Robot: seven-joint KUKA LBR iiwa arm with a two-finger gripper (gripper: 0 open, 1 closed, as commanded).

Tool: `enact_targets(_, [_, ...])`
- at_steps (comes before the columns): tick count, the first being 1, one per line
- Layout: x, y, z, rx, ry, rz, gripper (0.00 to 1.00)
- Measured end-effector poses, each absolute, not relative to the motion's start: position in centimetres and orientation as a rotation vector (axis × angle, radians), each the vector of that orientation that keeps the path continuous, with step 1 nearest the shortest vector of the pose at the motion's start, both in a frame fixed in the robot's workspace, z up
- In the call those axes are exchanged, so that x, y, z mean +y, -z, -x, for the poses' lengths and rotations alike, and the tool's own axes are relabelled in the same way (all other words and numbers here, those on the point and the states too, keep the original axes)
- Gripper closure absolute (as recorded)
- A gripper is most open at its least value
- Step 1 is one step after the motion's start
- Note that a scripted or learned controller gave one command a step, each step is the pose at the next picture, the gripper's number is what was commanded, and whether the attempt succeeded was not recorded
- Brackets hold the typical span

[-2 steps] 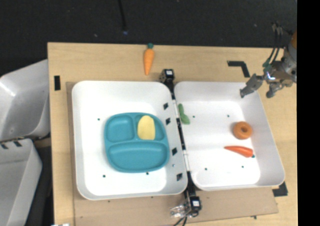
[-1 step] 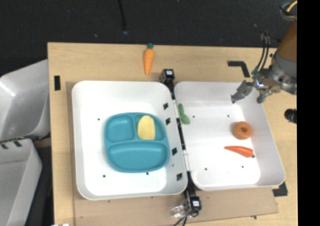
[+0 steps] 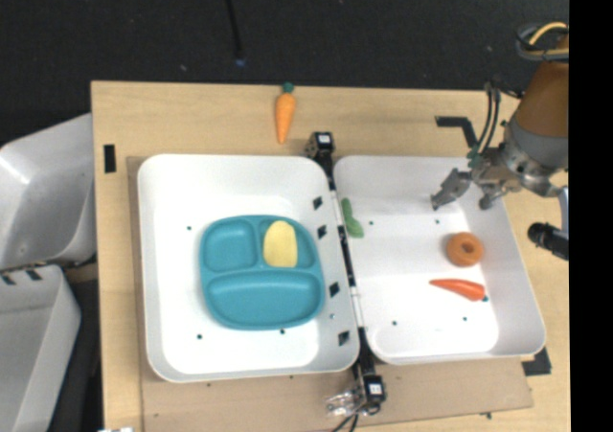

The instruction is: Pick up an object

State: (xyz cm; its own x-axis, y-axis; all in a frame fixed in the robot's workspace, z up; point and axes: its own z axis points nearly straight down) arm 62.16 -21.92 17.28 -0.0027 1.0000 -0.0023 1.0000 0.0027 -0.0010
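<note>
Camera view is showing the gripper (image 3: 467, 190) hanging over the far part of the right bin (image 3: 402, 191), its two fingers spread apart and gripping nothing. The grey arm (image 3: 541, 133) with its orange band is reaching in from the right edge, above the bin's far right corner.

Nearest to the fingers, a small brown doughnut-shaped ring (image 3: 465, 249) is lying on the bin floor, apart from the gripper and toward the near side. Just beyond it, nearer still to the front, an orange-red chilli pepper (image 3: 458, 288) is lying flat, close to the ring but not touching it. A small green piece (image 3: 351, 218) is resting against the bin's left wall, by the seam between the two bins; its kind cannot be told.

Across the seam, the left bin (image 3: 172, 325) is bearing a blue divided plate (image 3: 251, 301) near its middle. A yellow oval item (image 3: 281, 243) is sitting in the plate's far right compartment.

Outside both bins, a toy carrot (image 3: 284, 114) with a green top is lying on the wooden bench (image 3: 383, 114), beyond the left bin's far right corner.
</note>
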Motion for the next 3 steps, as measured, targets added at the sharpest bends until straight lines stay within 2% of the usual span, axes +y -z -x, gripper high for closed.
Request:
enact_targets(1, [-22.2,-13.0,-61.8,2.222,0.004,-2.221,0.0])
enact_targets(2, [-22.3,-14.4,-61.9,2.219,-0.001,-2.214,1.0])
enact_targets(3, [-22.2,-20.9,-62.4,2.219,-0.006,-2.212,1.0])
